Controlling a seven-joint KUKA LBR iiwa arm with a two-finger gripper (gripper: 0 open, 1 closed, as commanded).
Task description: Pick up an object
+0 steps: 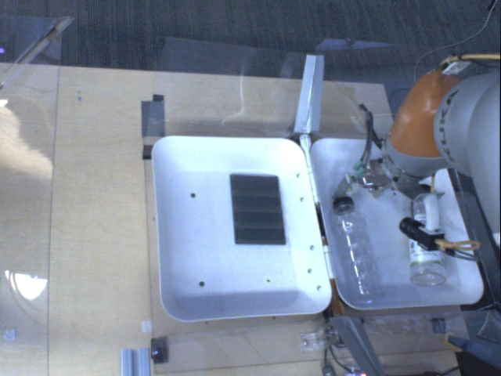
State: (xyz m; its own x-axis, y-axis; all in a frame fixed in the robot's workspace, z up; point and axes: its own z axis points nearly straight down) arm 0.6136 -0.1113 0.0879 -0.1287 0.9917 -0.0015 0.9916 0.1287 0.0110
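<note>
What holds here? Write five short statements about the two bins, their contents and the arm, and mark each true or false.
1. A dark rectangular pad lies in the left bin. True.
2. The clear bottle lies in the left bin. False: it lies in the right bin.
3. The end effector is over the right bin, near the bottle's capped end. True.
4. The bottle's cap is white. False: it is dark.
5. The dark pad leans against the left bin's wall. False: it lies flat near the middle, apart from every wall.
</note>
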